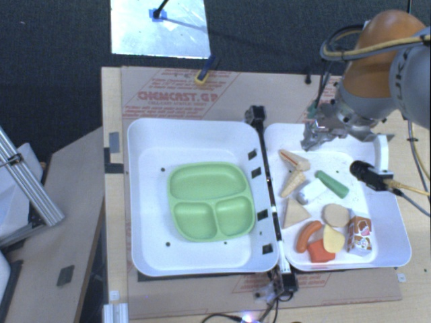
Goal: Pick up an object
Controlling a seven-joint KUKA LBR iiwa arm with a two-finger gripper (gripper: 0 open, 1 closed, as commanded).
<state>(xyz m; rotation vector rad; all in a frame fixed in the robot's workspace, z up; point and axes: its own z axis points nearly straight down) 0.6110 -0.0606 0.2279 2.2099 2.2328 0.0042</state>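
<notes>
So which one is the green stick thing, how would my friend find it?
Look at the right-hand white bin, the one full of toy food beside the bin holding the green divided plate. Near its middle, just right of the pale wedge-shaped pieces, lies the green stick, slanting down to the right. It is the only green item in that bin, long and rounded like a small cucumber.

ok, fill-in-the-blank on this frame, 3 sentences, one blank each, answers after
1. The divided plate in the left bin is ___ in colour.
2. The plate has ___ compartments.
3. The gripper hangs over the ___ bin, near its far edge.

Missing words: green; three; right
</notes>
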